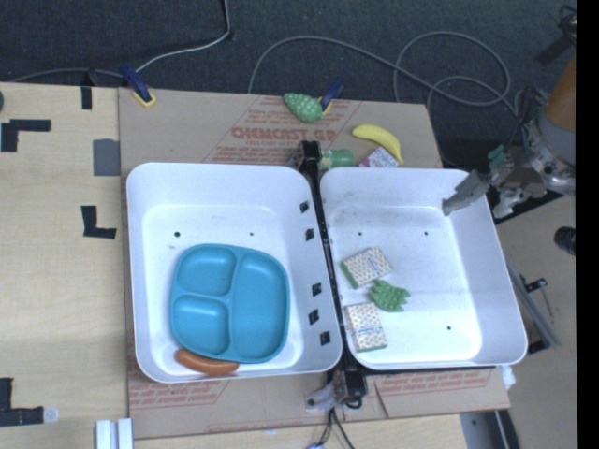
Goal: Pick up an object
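Observation:
In the right bin (468, 297) lie two patterned square packets, one (366, 266) near the middle and one (364, 326) near the front, with a small green toy (387, 296) between them. My gripper (465, 195) hovers over the bin's back right corner, well apart from these objects, with a grey finger (461, 195) pointing down-left. Nothing is seen held by it. In the left bin (159, 213) a blue divided plate (229, 301) lies flat, with an orange sausage-shaped toy (206, 362) at its front edge.
Behind the bins, on the cardboard, lie a yellow banana (378, 140), a green toy (303, 106) and a small pinkish packet (378, 159). A black divider with clamps (314, 241) runs between the bins. Cables trail across the dark floor at the back.

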You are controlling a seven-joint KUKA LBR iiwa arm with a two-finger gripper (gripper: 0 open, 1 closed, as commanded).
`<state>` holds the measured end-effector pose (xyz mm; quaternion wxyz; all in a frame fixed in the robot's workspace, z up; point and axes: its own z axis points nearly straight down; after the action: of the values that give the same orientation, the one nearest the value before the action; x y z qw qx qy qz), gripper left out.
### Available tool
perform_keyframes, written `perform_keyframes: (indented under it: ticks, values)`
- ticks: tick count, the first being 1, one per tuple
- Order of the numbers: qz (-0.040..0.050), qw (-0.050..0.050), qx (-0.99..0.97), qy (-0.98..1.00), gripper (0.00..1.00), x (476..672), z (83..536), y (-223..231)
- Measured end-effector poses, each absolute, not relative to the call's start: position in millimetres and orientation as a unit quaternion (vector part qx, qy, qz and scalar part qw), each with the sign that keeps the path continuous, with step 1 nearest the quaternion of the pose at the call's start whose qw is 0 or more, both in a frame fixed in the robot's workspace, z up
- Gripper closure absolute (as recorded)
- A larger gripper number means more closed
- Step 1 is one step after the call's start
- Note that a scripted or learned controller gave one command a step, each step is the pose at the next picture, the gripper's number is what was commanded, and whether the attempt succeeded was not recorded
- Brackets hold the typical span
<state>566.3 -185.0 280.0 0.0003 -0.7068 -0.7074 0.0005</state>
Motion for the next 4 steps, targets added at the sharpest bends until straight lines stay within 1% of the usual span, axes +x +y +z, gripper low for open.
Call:
perform_keyframes:
  ticks: [1,2,3,4]
  values:
    - [0.0008,0.002,-0.706,-0.708,0.00,549.9,171.9,-116.5]
    - [-0.0023,-0.001,-0.706,-0.708,0.00,557.2,88.7,-100.9]
    - [-0.0027,-0.002,-0.707,-0.708,0.00,608.4,88.8,-96.2]
    - [-0.0009,-0.002,-0.707,-0.708,0.00,647.5,85.8,-94.2]
